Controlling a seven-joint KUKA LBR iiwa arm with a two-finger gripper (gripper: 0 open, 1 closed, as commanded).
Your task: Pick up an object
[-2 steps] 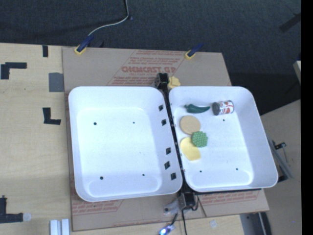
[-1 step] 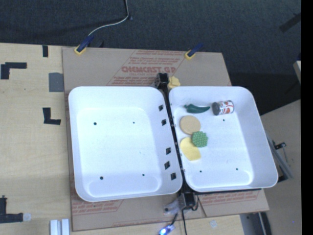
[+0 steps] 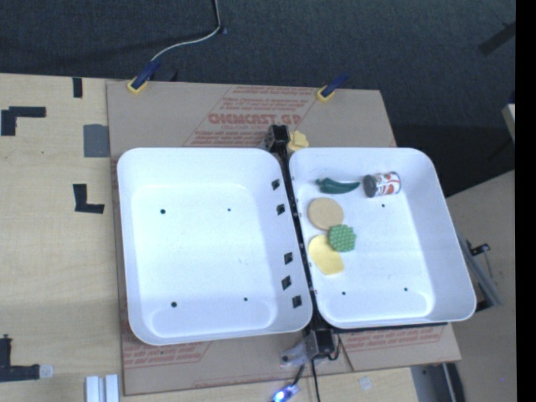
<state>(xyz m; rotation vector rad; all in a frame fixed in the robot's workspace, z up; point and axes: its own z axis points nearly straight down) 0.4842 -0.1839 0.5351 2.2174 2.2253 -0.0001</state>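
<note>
Five small objects are seen in the right bin (image 3: 435, 249), toward its 9 o'clock side. The can (image 3: 381, 184), at 12 o'clock and apart from the others, is judged easiest to grasp. The gripper's state cannot be told.

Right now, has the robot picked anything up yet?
Not yet. Nothing looks done: the can, the green pepper, the tan disc, the green ball and the yellow piece all lie in the right bin. Nothing is in hand; the whole pick is left.
</note>
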